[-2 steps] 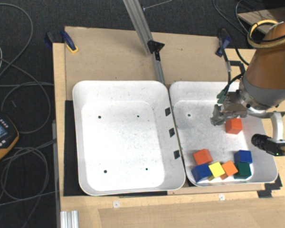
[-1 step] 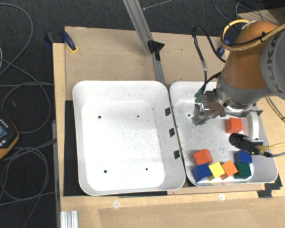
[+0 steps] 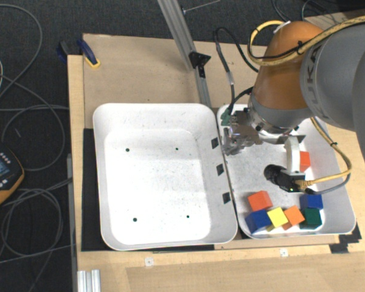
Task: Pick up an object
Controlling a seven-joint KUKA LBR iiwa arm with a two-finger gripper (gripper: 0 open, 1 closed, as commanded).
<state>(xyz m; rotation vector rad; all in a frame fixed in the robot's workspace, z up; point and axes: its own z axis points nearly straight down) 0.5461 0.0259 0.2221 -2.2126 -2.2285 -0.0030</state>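
No readable text, label, brand, number or sign is showing anywhere, neither on the two shallow white plastic bins [image 3: 152, 117], the small coloured blocks [image 3: 278, 215], nor the grey and orange arm [image 3: 310, 66].

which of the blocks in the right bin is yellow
The yellow block, in the cluster at the right bin's near edge. It lies between a blue block and an orange block.

White speckled bins [image 3: 152, 236] hold orange [image 3: 259, 199], yellow [image 3: 277, 216], blue [image 3: 314, 201] and green [image 3: 312, 218] blocks beside a grey, orange-banded arm [image 3: 286, 72].
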